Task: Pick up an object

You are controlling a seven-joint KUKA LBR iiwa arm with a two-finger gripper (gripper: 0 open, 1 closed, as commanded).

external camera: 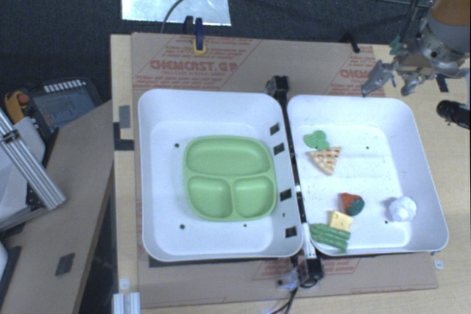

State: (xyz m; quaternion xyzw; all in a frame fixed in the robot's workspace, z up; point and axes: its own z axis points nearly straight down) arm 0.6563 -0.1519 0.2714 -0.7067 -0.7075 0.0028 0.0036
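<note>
1. Hovering past the far right corner of the right bin [423,158], the gripper [388,79] has its two fingers spread apart with nothing between them.
2. Nearest to it among the small objects is the green leafy piece [316,139], touching the waffle-patterned wedge [326,158]; both lie toward the camera and to the view's left of the gripper.
3. Farther on sit the red-and-teal piece [351,203], the yellow cube [340,220], the green bean pod [329,236] and, well apart to the right, a white crumpled ball [402,209].
4. I judge the wedge the handiest target; its point aims toward the near edge, so the arm must travel inward and down.
5. The left bin [158,158] bears a green divided plate [227,177].
</note>
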